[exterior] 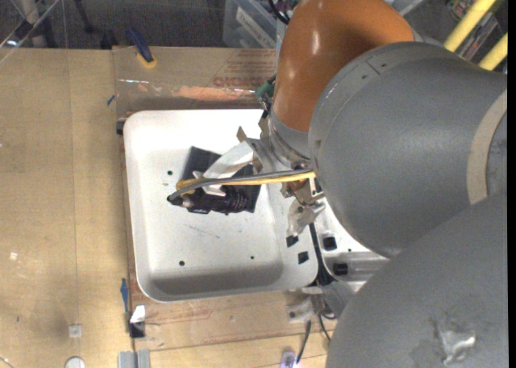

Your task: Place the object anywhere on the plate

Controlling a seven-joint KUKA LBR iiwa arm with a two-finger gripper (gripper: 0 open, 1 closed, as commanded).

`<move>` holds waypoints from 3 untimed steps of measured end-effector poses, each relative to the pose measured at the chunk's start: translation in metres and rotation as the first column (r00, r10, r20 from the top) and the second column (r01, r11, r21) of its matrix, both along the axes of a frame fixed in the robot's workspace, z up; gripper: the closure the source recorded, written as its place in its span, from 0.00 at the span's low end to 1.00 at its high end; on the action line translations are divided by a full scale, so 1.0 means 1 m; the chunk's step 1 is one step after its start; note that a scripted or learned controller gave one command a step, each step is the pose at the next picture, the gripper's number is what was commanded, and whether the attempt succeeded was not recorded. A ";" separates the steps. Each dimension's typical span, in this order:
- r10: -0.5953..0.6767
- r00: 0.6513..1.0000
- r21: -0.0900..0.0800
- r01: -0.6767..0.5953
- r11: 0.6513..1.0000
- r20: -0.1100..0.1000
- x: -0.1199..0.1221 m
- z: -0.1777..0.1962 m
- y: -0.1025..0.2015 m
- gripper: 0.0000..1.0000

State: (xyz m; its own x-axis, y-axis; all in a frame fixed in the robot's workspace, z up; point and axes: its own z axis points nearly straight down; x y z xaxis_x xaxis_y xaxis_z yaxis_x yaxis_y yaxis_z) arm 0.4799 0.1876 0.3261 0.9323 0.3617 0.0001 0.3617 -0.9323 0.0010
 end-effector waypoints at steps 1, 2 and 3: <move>0.000 1.000 0.000 0.000 1.000 0.000 0.000 0.000 0.000 0.00; 0.000 1.000 0.000 0.000 1.000 0.000 0.000 0.000 0.000 0.00; 0.254 0.967 0.000 -0.254 0.967 -0.004 -0.001 0.074 -0.078 0.00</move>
